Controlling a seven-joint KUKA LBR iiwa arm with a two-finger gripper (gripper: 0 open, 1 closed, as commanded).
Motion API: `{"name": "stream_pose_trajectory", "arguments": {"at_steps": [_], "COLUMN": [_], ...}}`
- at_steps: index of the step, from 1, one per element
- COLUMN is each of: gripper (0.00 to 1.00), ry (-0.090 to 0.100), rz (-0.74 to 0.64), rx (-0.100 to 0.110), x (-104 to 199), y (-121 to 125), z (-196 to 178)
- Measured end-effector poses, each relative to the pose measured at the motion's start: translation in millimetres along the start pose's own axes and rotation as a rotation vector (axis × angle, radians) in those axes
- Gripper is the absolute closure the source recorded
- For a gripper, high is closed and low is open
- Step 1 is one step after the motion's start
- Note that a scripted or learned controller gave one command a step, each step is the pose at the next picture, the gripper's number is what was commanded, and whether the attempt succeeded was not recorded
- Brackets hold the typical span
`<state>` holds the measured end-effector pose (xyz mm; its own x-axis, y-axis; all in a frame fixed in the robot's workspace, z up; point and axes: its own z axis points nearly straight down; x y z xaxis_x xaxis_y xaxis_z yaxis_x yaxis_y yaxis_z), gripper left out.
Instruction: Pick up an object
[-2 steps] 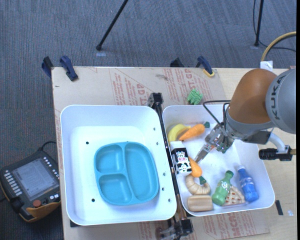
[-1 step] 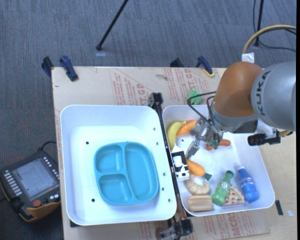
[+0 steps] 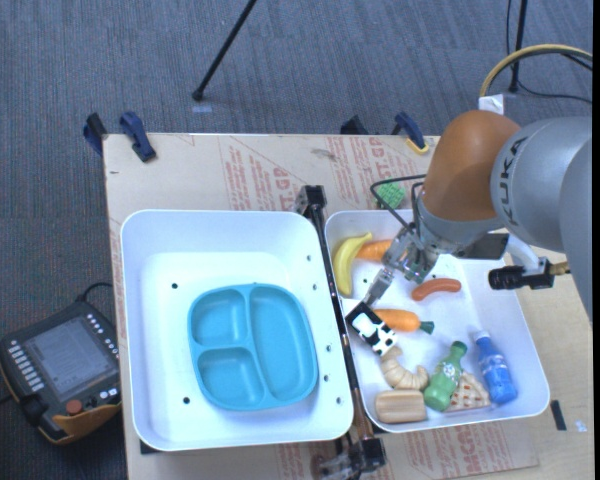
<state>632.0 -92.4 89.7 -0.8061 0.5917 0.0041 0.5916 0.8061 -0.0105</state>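
The right bin (image 3: 533, 353) is crowded: banana (image 3: 348, 258) by its left wall, sausage (image 3: 437, 289) and carrot (image 3: 398, 320) mid-bin, and croissant (image 3: 402, 371), bread (image 3: 400, 405), green bottle (image 3: 444, 376) and blue bottle (image 3: 493, 368) packed along its near edge. In the left bin (image 3: 150, 248), a blue divided plate (image 3: 252, 346) sits centrally, with bare floor along the far and left walls.

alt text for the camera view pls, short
A grey arm with an orange band reaches in from the right, its gripper low over the right bin, near a banana and a carrot. That bin also holds a sausage, a blue bottle, a green bottle and other toy food. The left bin holds a blue divided plate.
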Motion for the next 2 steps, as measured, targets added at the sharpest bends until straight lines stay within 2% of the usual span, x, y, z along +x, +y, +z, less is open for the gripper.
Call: {"name": "stream_pose_trajectory", "arguments": {"at_steps": [1,2], "gripper": [0.00,0.00], "ry": [-0.004,-0.008], "rz": [-0.226,-0.309], "rx": [-0.010,-0.012], "x": [65.1,109.7], "y": [-39.5,-70.3], "z": [2.8,2.6]}}
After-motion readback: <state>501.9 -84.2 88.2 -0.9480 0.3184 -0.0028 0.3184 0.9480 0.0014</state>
